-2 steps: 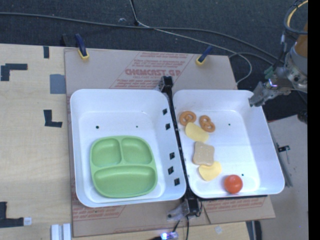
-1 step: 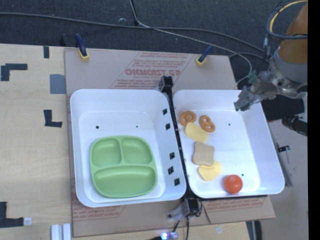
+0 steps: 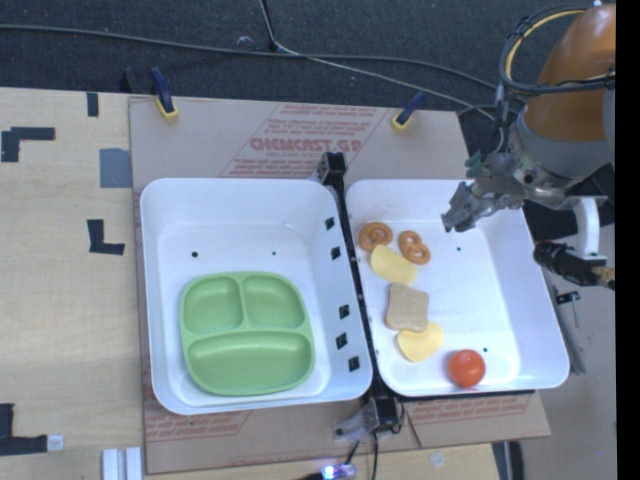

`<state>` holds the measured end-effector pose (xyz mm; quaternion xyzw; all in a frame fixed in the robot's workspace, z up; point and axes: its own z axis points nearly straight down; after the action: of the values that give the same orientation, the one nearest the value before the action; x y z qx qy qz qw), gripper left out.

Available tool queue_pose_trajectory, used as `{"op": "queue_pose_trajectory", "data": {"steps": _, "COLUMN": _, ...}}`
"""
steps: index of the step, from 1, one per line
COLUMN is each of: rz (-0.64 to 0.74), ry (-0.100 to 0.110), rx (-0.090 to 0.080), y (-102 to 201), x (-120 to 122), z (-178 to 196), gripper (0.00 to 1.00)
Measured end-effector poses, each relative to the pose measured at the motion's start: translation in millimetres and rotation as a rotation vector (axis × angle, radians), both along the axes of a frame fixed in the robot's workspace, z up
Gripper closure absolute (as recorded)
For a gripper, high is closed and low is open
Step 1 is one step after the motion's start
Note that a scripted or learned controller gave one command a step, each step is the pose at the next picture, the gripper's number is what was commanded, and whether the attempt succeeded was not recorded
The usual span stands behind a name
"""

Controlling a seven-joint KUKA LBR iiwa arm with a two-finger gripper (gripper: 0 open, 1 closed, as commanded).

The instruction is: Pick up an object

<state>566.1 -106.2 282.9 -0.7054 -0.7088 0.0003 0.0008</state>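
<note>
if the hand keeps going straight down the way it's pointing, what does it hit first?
Probably bare floor of the right bin, upper right area. The hand points down-left there; the nearest pretzel sits off to its left. Depth is unclear.

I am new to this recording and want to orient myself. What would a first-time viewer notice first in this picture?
The green divided plate in the left bin draws the eye first. Next comes the row of small food pieces along the left side of the right bin: two pretzels, yellow pieces, a slice of bread, and a red tomato near the front. The grey and orange arm's pincer hangs over the right bin's back part.
</note>
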Motion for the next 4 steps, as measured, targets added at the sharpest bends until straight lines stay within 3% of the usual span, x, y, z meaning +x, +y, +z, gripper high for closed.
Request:
{"op": "queue_pose_trajectory", "data": {"steps": 2, "rz": 0.001, "ry": 0.000, "rx": -0.001, "y": 93.8, "x": -12.4, "z": -26.5, "gripper": 1.00}}
{"op": "queue_pose_trajectory", "data": {"steps": 3, "rz": 0.000, "ry": 0.002, "rx": -0.001, "y": 140.0, "x": -34.2, "z": -36.5, "gripper": 1.00}}
{"op": "queue_pose_trajectory", "data": {"steps": 4, "rz": 0.003, "ry": 0.001, "rx": 0.000, "y": 197.4, "x": -34.7, "z": -44.7, "gripper": 1.00}}
